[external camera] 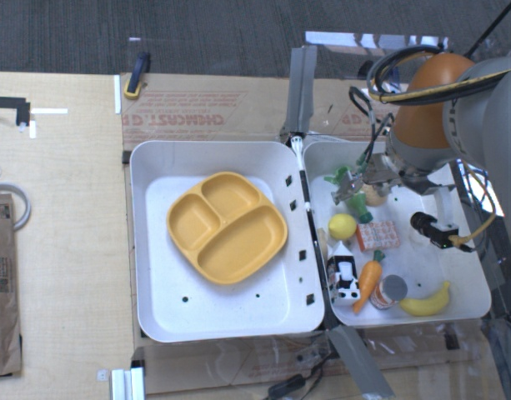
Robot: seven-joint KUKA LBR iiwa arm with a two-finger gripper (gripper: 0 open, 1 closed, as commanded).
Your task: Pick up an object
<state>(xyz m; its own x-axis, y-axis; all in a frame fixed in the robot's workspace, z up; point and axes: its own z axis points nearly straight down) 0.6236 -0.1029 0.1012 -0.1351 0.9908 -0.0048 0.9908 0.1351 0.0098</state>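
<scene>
Hand (353,187) low in right bin (468,307) | over green item (361,210) | grip state: cannot tell

Premises appear to be a robotics laboratory or test cell, not a home or kitchen. Evidence: an industrial robot arm (443,98), grey with an orange band, with loose black cables (388,73) looped about it, reaches over a light wooden bench (55,215). Two shallow white bins (147,248) sit side by side, joined by metal brackets (301,90). The right bin holds toy food, including a plastic banana (423,302), carrot (368,280) and lemon (343,226); the left holds a yellow divided plate (227,227). Flattened cardboard (205,107) lines the bench behind the bins. Dark grey carpet (197,15) lies beyond.
</scene>
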